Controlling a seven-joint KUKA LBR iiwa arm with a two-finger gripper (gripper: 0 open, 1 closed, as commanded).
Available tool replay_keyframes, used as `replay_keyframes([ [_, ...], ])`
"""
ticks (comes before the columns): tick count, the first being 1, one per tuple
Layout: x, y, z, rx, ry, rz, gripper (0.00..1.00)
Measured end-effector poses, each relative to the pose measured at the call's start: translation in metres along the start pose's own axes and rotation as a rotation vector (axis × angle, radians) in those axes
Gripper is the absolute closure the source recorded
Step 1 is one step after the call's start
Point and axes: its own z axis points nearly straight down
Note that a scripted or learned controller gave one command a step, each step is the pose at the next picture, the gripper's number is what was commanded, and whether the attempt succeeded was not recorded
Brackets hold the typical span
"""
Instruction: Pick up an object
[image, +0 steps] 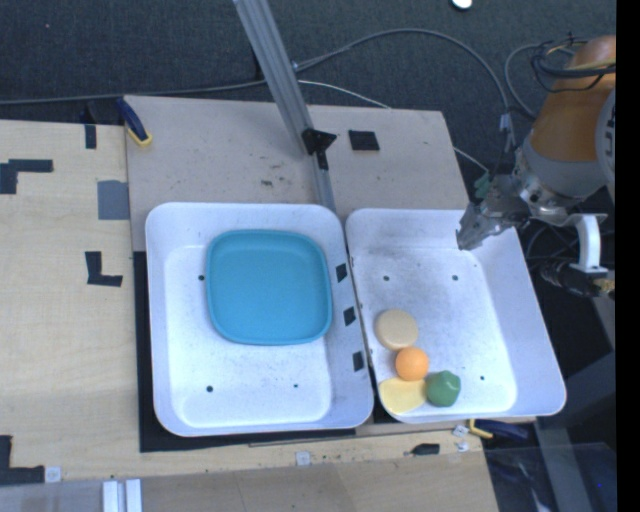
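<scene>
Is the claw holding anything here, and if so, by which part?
Nothing is held. The claw sits over the right bin's far edge, with nothing between its fingers; the small objects lie apart at that bin's near left corner.

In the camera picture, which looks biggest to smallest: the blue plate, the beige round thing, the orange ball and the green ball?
1. Blue plate, by far the biggest.
2. Beige round thing.
3. Orange ball and green ball: these look about the same size, so I won't rank them.
</scene>
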Motion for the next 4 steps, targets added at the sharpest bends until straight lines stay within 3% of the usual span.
replay_keyframes([
  [4,0.201,-0.042,-0.003,0.000,0.000,-0.001,1.00],
])
